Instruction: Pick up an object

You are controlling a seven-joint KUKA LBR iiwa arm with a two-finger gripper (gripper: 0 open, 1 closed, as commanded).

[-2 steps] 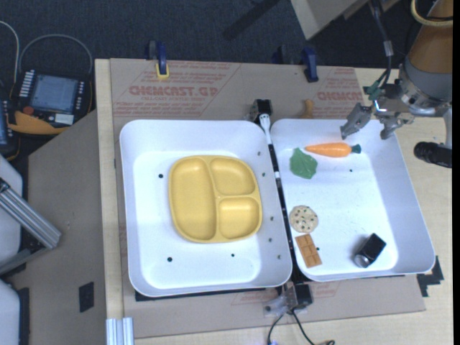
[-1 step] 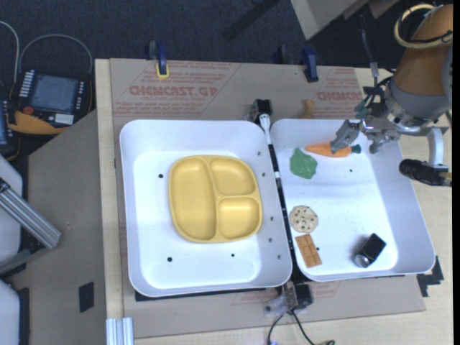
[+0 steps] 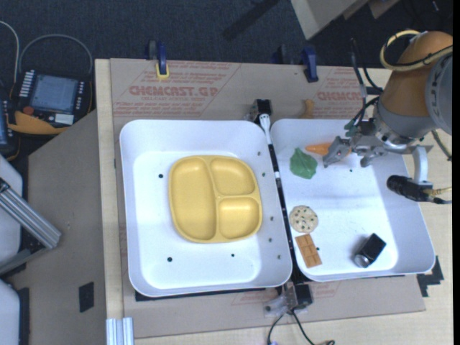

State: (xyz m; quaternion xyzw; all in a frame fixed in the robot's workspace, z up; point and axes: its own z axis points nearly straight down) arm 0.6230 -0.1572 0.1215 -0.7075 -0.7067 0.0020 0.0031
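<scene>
Left bin (image 3: 136, 192): holds a yellow divided plate (image 3: 215, 198) lying flat at centre, apart from every loose item, so likely a drop-off rather than a pick target.

Right bin (image 3: 410, 228): the candidate objects are scattered here. A green leaf piece (image 3: 303, 164) and an orange carrot piece (image 3: 318, 149) lie near the upper left; a cookie (image 3: 304, 219) and a cracker (image 3: 307, 250) sit along the left wall; a dark block (image 3: 369, 250) lies lower right.

Gripper (image 3: 349, 152): low over the bin's upper part, fingers spread wide with nothing between them, the left tip just beside the carrot piece. Judged: positioned for a grasp not yet made.
</scene>
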